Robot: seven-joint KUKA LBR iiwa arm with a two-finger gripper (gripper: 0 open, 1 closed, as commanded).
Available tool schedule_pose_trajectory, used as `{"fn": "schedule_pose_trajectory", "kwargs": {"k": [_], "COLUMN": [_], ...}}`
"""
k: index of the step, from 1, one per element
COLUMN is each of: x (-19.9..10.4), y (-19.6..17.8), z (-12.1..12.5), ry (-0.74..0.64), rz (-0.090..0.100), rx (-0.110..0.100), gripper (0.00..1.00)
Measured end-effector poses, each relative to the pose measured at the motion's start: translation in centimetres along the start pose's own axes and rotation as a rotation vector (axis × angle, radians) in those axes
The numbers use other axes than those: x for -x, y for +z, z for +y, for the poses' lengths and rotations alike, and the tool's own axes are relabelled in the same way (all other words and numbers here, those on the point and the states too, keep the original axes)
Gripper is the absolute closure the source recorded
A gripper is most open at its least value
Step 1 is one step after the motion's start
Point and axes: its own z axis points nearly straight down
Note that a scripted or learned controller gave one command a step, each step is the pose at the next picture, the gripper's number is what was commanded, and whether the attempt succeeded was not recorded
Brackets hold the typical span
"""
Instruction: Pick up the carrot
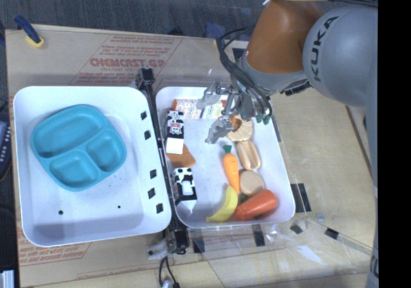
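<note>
Two bins sit side by side, and the gripper (pixel 226 121) hangs over the upper part of the right bin (pixel 282 181), its metal fingers apparently spread with nothing between them, though glare and clutter around the tips make that hard to be sure of. Just below it lies the carrot (pixel 231 171), orange with a green top, pointing lengthwise down the bin and untouched. It is wedged among neighbours: a hot dog bun (pixel 248 154) on its right, a banana (pixel 224 205) at its lower end, a tomato-red piece (pixel 257 204) beside that. Such crowding likely explains the approach from directly above, where the carrot's upper end is freest. The left bin (pixel 32 216) holds a blue divided plate (pixel 77 145), well apart.
</note>
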Motion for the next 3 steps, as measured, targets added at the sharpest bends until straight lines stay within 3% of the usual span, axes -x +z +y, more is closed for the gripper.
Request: {"fn": "schedule_pose_trajectory", "kwargs": {"k": [1, 2, 3], "x": [-7.1, -6.9, -7.6], "y": [12.1, 11.0, 6.2], "z": [-3.0, -2.8, -1.5], "ry": [0.189, 0.179, 0.433], "rz": [0.000, -0.002, -0.003], "rx": [0.001, 0.002, 0.001], "gripper": [0.00, 1.00, 1.00]}}
